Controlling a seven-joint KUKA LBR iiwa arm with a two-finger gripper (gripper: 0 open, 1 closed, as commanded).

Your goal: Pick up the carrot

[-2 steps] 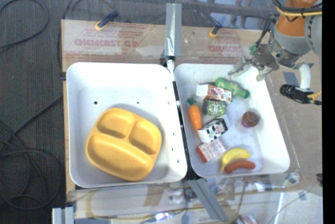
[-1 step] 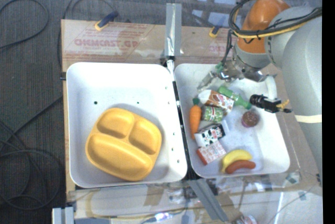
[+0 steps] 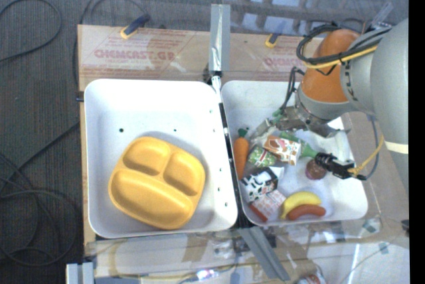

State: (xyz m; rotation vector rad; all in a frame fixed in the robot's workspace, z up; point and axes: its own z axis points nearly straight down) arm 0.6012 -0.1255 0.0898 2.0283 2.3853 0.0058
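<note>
The carrot (image 3: 240, 155) lies lengthwise against the left wall of the right bin (image 3: 358, 206), green top toward the far end, just beside a small snack box (image 3: 264, 158). It looks like a light, rigid, smooth plastic toy, best pinched across its thicker middle. The gripper (image 3: 290, 121) hangs nearby; whether its jaws are open I cannot tell.

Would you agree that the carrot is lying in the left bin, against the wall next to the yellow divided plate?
Not quite: the camera view shows the carrot in the right bin, along its left wall. The yellow divided plate is in the left bin.
</note>
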